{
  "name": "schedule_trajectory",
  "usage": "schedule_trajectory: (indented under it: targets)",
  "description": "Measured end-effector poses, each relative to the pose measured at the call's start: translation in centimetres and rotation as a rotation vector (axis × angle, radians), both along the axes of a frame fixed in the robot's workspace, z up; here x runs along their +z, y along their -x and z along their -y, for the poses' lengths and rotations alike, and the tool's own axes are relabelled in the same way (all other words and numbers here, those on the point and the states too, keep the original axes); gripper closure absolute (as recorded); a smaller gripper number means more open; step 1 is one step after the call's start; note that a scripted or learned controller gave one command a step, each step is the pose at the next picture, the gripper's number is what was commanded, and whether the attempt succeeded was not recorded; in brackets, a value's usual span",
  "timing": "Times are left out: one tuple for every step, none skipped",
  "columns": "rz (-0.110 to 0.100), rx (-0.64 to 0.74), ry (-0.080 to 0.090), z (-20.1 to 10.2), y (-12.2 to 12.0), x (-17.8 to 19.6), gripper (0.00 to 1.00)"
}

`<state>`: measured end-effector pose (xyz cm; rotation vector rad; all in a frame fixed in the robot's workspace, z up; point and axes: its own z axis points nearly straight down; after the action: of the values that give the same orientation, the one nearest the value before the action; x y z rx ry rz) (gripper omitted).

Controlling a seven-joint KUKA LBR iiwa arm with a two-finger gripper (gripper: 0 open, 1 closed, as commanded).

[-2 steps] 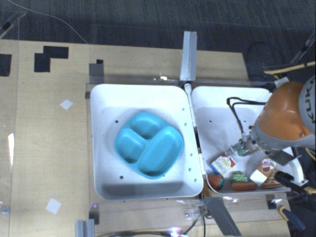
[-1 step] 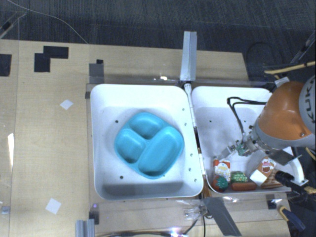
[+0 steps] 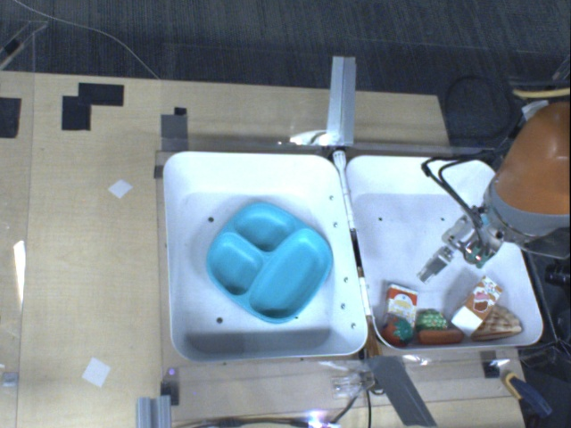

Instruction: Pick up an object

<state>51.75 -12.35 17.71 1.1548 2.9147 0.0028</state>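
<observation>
Arm: the grey arm with its orange band (image 3: 538, 159) comes in from the right edge and reaches down over the right bin.
Gripper: the gripper (image 3: 443, 259) hangs over the middle of the right bin, pointing down and to the left; whether its fingers are apart or together cannot be told from this slant, and nothing is visibly between them.
Right bin: the right bin (image 3: 393, 203) is a shallow white tray whose bare floor takes up its upper and left parts; the objects lie bunched along its near wall.
Objects to pick: a small red-and-white carton (image 3: 401, 301) stands at the left of the bunch, a dark green round item (image 3: 399, 330) just below it, a green leafy piece (image 3: 430, 319) beside that, and a red sausage-like piece (image 3: 439, 335) at the near wall.
More objects: a white block (image 3: 467, 318), a tan wedge like a pizza slice (image 3: 500, 325) and a small red-and-white packet (image 3: 485, 294) lie at the right of the bunch, below the gripper and apart from it.
Left bin: the left bin (image 3: 192, 194) holds a blue divided plate (image 3: 269, 261) with three compartments, set near its middle.
Desk: the pale wood desk (image 3: 80, 257) carries both bins side by side, their inner walls touching.
</observation>
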Motion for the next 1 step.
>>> schedule_trajectory:
  targets:
    - [0.012,-0.168,-0.001,-1.78,2.22,-7.62,0.0]
